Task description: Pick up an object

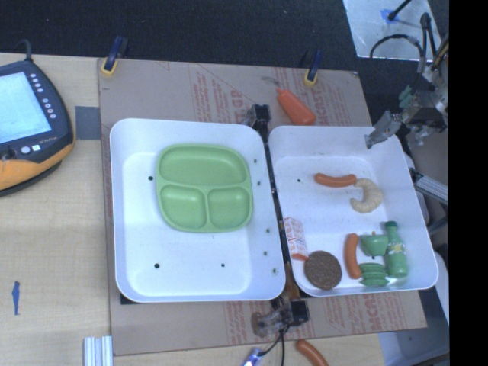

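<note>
so the gripper (381, 134) was seen at the right bin's (427, 235) upper right rim, finger state impossible to tell; sausage (335, 179) and croissant (368, 196) lay close, risking a muddled double grab.

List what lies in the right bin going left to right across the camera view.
Wrapped packet → brown round patty → upper sausage → lower sausage → croissant → green bottle.

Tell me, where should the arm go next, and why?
Probably left and down toward the sausage: the gripper sits at the right bin's far corner, above nothing, and that sausage lies nearest, apart from the croissant.
</note>
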### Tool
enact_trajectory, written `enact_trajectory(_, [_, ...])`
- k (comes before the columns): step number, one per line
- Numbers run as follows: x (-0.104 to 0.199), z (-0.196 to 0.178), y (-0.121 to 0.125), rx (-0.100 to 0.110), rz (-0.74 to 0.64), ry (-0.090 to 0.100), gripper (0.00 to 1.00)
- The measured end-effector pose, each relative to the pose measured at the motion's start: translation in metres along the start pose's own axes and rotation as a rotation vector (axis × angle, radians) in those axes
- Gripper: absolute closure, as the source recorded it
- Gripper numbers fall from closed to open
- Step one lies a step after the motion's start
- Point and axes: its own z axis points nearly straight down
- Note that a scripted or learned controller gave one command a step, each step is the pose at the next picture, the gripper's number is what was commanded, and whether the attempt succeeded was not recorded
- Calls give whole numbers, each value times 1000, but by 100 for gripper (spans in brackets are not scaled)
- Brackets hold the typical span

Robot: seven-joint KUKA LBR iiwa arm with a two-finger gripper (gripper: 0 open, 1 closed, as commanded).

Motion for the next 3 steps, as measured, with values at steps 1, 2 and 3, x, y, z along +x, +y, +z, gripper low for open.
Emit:
enact_trajectory(1, [-30, 160, -28, 2, -1, 0, 0])
enact_trajectory(2, [-7, 179, 9, -1, -3, -1, 0])
enact_trajectory(3, [36, 179, 30, -2, -3, -1, 0])
